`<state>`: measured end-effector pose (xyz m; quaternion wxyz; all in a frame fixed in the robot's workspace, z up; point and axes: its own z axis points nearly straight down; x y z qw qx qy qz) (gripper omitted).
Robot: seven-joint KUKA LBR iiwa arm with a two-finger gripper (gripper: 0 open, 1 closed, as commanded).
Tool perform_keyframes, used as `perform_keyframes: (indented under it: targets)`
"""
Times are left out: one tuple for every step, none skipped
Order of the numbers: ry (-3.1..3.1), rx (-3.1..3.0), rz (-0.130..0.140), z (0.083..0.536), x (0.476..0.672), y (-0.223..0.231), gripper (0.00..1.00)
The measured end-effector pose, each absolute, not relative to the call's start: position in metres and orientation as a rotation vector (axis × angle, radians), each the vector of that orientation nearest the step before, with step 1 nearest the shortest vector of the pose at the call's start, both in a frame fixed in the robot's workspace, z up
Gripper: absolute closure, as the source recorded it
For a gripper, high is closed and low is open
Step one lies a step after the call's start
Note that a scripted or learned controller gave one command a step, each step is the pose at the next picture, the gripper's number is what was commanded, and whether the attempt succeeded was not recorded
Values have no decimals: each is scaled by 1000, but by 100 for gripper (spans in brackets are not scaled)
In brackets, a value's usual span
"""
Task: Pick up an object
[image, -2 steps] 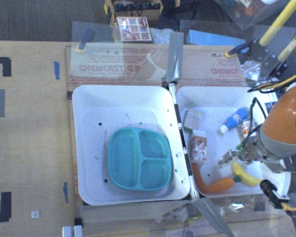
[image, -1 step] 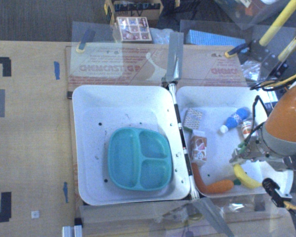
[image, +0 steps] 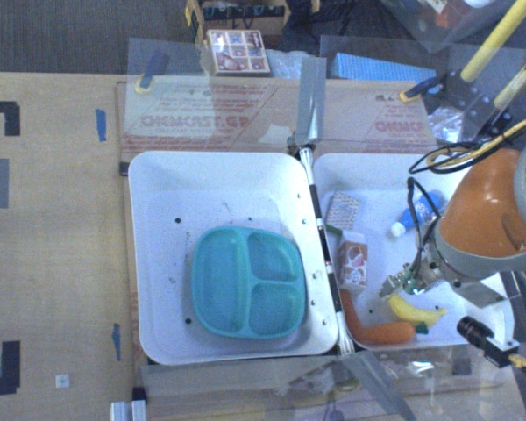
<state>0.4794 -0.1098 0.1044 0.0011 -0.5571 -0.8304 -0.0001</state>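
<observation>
The right bin [image: 377,178] holds several small objects. A yellow banana [image: 415,310] lies near its front, with an orange carrot-shaped piece [image: 379,332] just in front of it. A small printed box [image: 354,264] lies by the bin's left wall and a checkered packet [image: 344,209] sits behind it. A blue and white bottle [image: 418,211] rests toward the back. My gripper [image: 409,280] hangs low in this bin, right above the banana's left end, under the orange band of the arm [image: 484,217]. Nothing visibly hangs from it.
The left bin [image: 158,235] holds a teal divided plate [image: 248,281]. A divider wall [image: 320,235] separates the two bins. Cables [image: 456,156] loop over the right bin's back. Cardboard boxes [image: 237,7] and clutter stand behind the bench.
</observation>
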Motion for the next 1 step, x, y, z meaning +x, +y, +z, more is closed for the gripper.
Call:
perform_keyframes:
  targets:
    - [-2763, -1502, -2, 185, 522, -88, 100]
